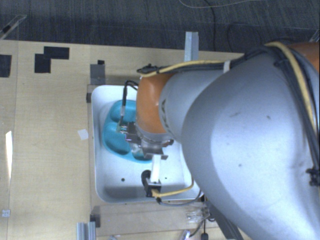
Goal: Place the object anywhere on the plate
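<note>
Seemingly, with no separate object distinguishable, the blue plate (pixel 114 134) is lying toward the left wall of the white bin (pixel 102 184) while the gripper (pixel 146 151) is hovering over its right edge, suggesting placing, so releasing over the plate should be coming next.

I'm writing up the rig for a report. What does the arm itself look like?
The arm is bulky, smooth and rounded, grey, with an orange band above the wrist. A yellow cable runs along its top, and a black cable loops near the wrist over the white bin.
</note>
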Controlling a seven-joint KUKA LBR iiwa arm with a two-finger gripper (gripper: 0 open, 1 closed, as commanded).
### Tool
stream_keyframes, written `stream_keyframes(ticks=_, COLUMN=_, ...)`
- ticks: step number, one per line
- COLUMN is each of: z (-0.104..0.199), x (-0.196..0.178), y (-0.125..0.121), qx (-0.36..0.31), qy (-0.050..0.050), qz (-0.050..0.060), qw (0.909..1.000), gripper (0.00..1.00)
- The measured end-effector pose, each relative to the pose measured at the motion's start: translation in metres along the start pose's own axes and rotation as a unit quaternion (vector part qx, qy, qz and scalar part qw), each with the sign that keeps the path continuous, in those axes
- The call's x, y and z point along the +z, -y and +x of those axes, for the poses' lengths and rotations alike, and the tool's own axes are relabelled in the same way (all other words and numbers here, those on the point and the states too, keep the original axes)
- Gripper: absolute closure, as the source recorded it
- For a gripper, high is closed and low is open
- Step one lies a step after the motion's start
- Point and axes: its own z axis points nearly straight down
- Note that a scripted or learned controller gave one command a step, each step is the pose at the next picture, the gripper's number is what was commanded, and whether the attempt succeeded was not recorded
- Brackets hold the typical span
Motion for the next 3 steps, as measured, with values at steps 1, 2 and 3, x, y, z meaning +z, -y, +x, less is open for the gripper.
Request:
stream_keyframes(ticks=1, z=-0.004, x=0.001, y=0.0, qx=0.002, qy=0.004, qz=0.001, qw=1.0, gripper=0.0)
stream_keyframes(ticks=2, z=-0.097, x=-0.073, y=-0.033, qx=0.075, qy=0.001, qz=0.0, qw=0.9972, gripper=0.0)
stream_keyframes(ticks=3, z=-0.065, x=0.019, y=0.015, qx=-0.111, qy=-0.002, qz=-0.008, qw=0.9937, gripper=0.0)
